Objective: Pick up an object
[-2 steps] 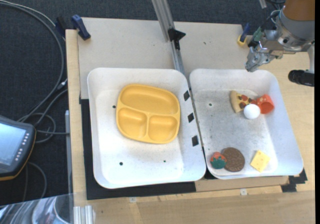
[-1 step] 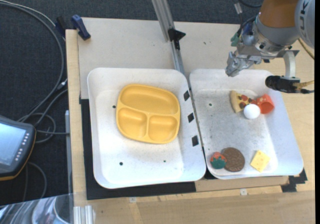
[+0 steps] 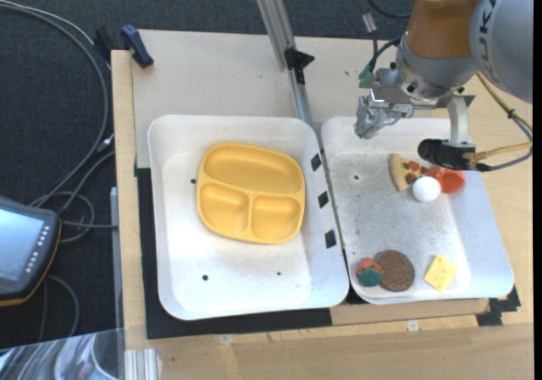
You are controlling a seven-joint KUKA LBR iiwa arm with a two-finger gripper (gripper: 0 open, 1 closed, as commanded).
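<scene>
End effector [image 3: 370, 123] hangs over right bin's [image 3: 474, 272] far-left corner, nothing held.

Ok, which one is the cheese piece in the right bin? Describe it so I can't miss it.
Look in the right bin, down at its near edge, where three things lie in a row. The cheese wedge is the rightmost, past the brown round patty and the small red and green piece. It is the only pale yellow, angular block there.

The arm [image 3: 474, 6] runs off the top and right edges, and a tablet [image 3: 21, 243] off the left.
</scene>
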